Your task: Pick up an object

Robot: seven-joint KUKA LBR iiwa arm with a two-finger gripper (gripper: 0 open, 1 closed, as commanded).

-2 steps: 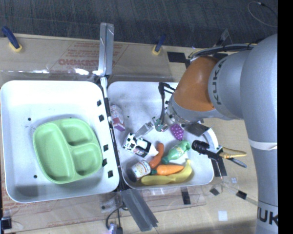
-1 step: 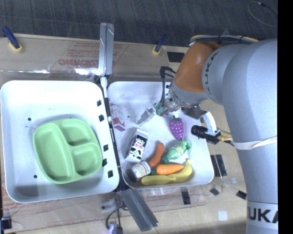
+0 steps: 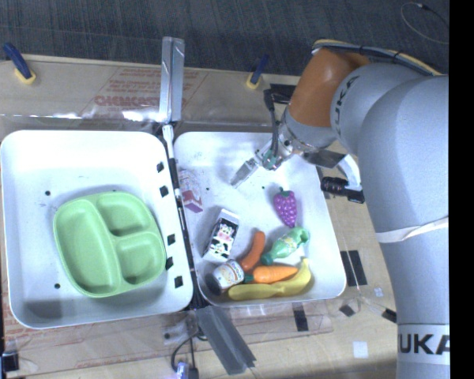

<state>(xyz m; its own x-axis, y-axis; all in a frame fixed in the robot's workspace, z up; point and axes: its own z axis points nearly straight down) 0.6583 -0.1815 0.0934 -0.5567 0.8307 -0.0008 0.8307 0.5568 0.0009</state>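
Note:
My gripper [image 3: 248, 170] hangs over the upper middle of the right bin [image 3: 221, 144], and no object shows at its tip. A purple bunch of grapes [image 3: 284, 207] lies just below and to its right. Further toward the front sit a small black-and-white carton [image 3: 222, 236], an orange carrot [image 3: 253, 249], a green packet [image 3: 287, 245], a second carrot [image 3: 274, 274], a small can [image 3: 228, 275] and a yellow banana [image 3: 268, 290]. A red-and-white wrapper [image 3: 191, 192] lies by the bin's left wall.
The left bin [image 3: 24, 156] holds a green divided plate [image 3: 110, 243]. A metal divider [image 3: 172, 77] stands between the bins at the back. The grey arm [image 3: 395, 156] with its orange band [image 3: 320, 85] covers the right side.

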